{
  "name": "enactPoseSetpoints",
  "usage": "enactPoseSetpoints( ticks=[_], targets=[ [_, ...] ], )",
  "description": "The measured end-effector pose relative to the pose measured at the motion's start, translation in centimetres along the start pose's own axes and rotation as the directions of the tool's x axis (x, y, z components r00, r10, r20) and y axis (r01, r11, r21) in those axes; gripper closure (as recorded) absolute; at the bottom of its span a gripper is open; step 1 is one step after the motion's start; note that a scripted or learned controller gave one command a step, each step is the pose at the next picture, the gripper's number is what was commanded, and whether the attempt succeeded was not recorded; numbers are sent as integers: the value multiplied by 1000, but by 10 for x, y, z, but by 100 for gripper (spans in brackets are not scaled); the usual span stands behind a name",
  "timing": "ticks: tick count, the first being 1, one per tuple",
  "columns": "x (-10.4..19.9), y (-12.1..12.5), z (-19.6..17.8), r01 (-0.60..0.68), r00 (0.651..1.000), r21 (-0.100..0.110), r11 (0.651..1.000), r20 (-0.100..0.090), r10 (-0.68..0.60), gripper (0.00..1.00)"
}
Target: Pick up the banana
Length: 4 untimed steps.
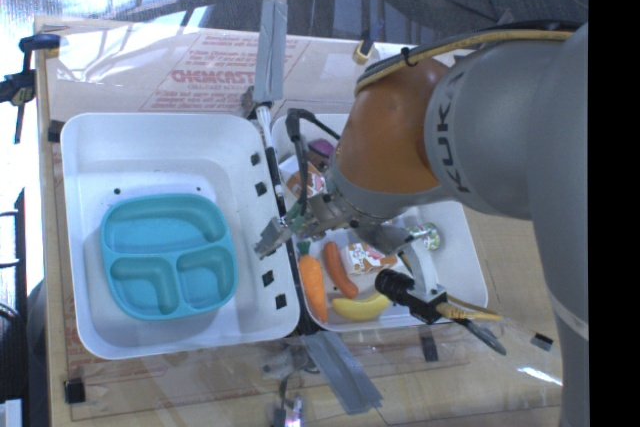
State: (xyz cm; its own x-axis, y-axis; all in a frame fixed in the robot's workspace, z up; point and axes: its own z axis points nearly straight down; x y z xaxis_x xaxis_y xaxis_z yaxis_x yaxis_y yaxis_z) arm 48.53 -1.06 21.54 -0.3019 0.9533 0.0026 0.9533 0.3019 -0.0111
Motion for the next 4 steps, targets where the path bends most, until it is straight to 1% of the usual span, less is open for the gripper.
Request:
enactPoseSetpoints(
  ticks=[1,2,3,4],
  targets=[
    [5,65,28,50,999,-1,999,1,-50,0],
    [63,19,27,282,959,0,959,1,-282,0],
    [114,26,115,284,959,0,959,1,-284,0],
    [213,57,63,318,948,-1,948,4,-318,0]
  ],
)
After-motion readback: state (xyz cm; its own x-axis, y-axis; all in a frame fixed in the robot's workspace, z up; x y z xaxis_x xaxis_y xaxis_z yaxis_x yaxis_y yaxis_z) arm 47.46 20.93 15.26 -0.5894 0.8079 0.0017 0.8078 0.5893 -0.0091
